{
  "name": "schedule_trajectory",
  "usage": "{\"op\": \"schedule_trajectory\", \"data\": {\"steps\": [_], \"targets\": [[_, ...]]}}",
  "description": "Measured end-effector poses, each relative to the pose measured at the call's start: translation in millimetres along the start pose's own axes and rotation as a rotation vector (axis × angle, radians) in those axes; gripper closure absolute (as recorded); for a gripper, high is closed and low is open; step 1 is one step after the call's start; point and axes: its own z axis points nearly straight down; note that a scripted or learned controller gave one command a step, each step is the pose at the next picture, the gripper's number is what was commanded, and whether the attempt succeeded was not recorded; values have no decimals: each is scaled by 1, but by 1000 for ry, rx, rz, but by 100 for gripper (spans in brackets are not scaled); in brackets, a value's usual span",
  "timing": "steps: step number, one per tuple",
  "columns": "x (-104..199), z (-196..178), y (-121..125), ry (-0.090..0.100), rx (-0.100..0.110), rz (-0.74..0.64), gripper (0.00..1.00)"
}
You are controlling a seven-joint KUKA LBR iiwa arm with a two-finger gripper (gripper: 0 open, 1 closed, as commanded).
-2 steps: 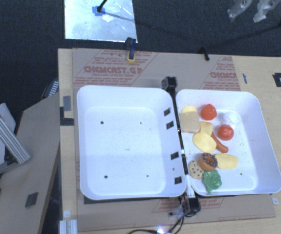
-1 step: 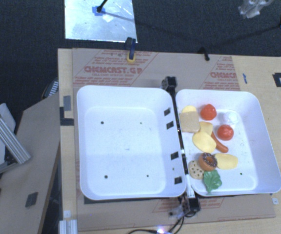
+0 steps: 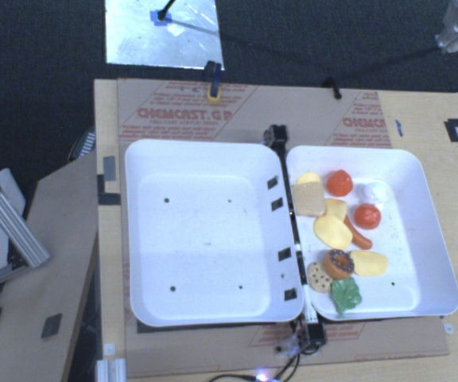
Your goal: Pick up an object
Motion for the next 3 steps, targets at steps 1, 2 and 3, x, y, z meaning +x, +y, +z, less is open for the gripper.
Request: {"op": "schedule_trajectory", "data": {"steps": [1, 2, 3], "targets": [[2, -1, 11, 0, -3, -8, 100], [-2, -1, 11, 0, -3, -6, 100], [3, -1, 7, 0, -2, -7, 100]]}}
